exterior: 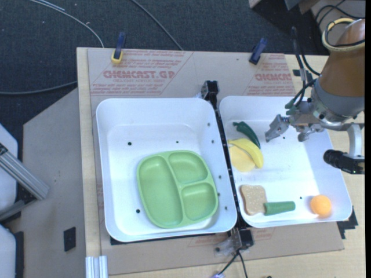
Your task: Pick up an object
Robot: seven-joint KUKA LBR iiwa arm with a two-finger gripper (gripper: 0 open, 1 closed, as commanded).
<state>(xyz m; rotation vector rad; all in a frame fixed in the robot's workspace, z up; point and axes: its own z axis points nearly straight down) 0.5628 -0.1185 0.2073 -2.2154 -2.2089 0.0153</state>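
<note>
My gripper (pixel 290 131) hangs over the back of the right bin (pixel 331 181), its two fingers spread apart with only white bin floor between them. To its left lies a dark green pepper (pixel 248 133), and just in front of that a yellow banana (pixel 246 154). Near the bin's front edge sit a slice of bread (pixel 253 197), a green cylinder (pixel 279 207) leaning against it, and an orange (pixel 320 205) at the front right. None of them touches the gripper.
The left bin (pixel 116 155) holds a green divided plate (pixel 177 187). A black divider clip (pixel 210 89) sits between the bins at the back. Blue clamps (pixel 118 46) (pixel 258 50) pin the cardboard base. Cables hang beside the arm at the right.
</note>
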